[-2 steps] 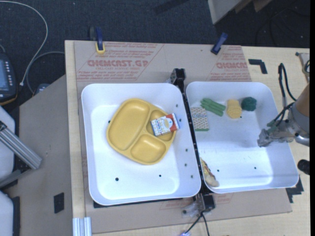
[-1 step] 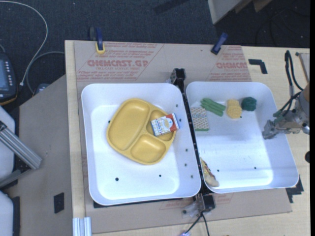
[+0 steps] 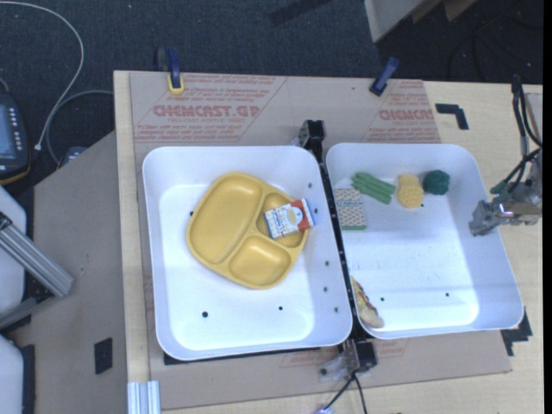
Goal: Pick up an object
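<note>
Dark carpet floor (image 3: 250, 24) around a pale wooden bench (image 3: 86, 231), evenly lit

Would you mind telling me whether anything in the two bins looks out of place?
A small carton lies tipped on its side across the yellow divided plate in the left bin, overhanging the plate's right rim.

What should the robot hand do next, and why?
Probably slide left, out over the right white bin. The gripper sits by that bin's right rim, holding nothing, and the nearest things, the yellow corn-shaped toy and dark green round toy, lie toward the bin's far side.
</note>
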Tool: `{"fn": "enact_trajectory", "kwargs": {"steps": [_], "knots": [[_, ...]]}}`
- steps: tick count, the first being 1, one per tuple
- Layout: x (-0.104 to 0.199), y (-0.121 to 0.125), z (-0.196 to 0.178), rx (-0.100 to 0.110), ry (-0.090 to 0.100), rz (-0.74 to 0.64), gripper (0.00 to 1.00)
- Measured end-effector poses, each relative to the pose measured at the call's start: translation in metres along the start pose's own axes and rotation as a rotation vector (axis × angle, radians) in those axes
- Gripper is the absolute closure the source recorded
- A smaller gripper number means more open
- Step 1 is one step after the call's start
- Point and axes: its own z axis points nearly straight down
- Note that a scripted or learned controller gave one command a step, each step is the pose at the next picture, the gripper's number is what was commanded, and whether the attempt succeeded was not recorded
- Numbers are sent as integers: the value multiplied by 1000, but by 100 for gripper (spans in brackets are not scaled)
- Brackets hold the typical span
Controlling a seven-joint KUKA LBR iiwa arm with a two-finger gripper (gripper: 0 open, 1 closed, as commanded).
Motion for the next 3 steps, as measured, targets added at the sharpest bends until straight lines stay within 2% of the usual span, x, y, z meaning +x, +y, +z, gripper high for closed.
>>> {"fn": "enact_trajectory", "kwargs": {"steps": [1, 3], "knots": [[57, 11, -12, 1, 3, -5, 100], [167, 26, 4, 7, 5, -3, 100]]}}
